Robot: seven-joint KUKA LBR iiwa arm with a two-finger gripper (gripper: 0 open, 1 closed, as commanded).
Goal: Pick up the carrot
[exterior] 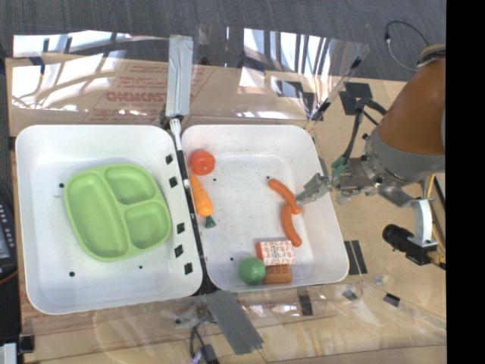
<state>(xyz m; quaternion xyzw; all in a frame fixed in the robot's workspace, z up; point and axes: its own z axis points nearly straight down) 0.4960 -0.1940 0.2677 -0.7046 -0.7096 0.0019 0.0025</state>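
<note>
Grey tape strip point(235, 318) lay on wooden bench point(394, 332) by clear sheeting. Two glossy white bins; left bin point(45, 271) held green divided plate point(117, 209). Carrot point(201, 200), tapered, orange, lay along right bin point(330, 241) left wall. Gripper point(312, 190) over right rim; jaw state unclear.

Dark grey carpet point(114, 2) lies beyond the pale wooden bench point(379, 309) (window light glares off clear panels).

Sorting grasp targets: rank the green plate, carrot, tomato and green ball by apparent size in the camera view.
1. green plate, by far
2. carrot
3. tomato and green ball: look alike, so unranked
</note>
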